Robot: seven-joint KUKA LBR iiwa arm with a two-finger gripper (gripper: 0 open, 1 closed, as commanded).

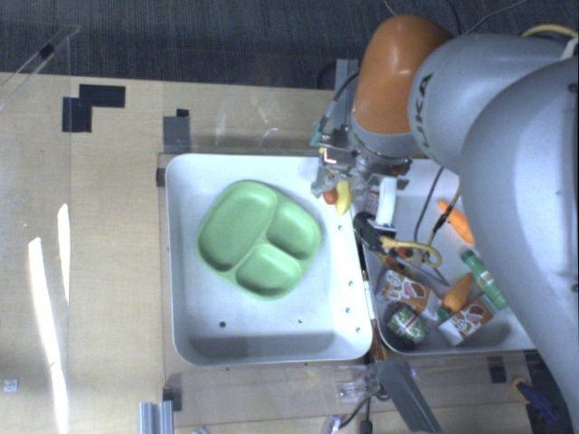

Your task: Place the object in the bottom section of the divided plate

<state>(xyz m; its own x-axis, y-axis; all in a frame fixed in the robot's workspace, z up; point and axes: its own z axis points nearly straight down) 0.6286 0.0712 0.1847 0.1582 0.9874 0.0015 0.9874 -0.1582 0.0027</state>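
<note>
A green divided plate (260, 238) lies in the left white bin (262, 342), with a large section on the left, a smaller one at the upper right and the bottom section (269, 270) nearest the front. My gripper (336, 191) hangs over the rim between the two bins, up and to the right of the plate. A small yellow and orange object (342, 199) sits between its fingers, raised off the bin floor. All three plate sections have nothing in them.
The right bin (425, 344) holds an orange carrot-like piece (460, 228), a green bottle (483, 279), a brown and white packet (403, 288), a dark round can (407, 325) and a red and white box (467, 318). The arm's bulk covers much of that bin.
</note>
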